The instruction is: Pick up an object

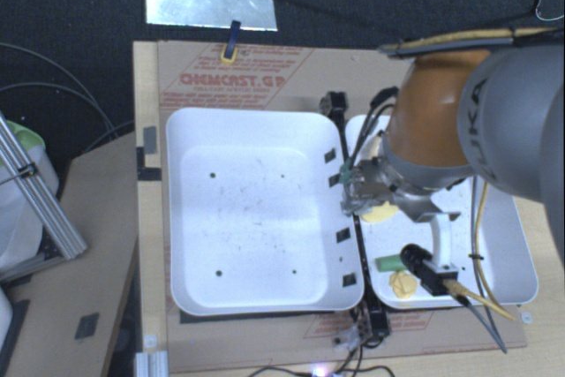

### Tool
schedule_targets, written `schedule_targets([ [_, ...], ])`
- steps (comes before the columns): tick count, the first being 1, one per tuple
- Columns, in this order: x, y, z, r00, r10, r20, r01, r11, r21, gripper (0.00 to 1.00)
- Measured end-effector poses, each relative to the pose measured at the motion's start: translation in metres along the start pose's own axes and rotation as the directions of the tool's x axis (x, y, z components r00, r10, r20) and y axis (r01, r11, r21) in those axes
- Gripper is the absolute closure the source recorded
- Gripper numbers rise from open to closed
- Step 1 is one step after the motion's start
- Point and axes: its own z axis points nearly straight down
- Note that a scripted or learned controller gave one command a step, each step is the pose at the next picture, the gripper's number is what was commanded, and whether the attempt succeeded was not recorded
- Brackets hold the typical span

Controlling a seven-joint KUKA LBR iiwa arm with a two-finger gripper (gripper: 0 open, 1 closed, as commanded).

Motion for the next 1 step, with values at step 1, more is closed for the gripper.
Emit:
schedule_targets([
  [1, -0.0142, -0.0074, -0.1522, 1.0, 0.007, 0.0, -0.007, 1.0, -0.015, 1.0],
])
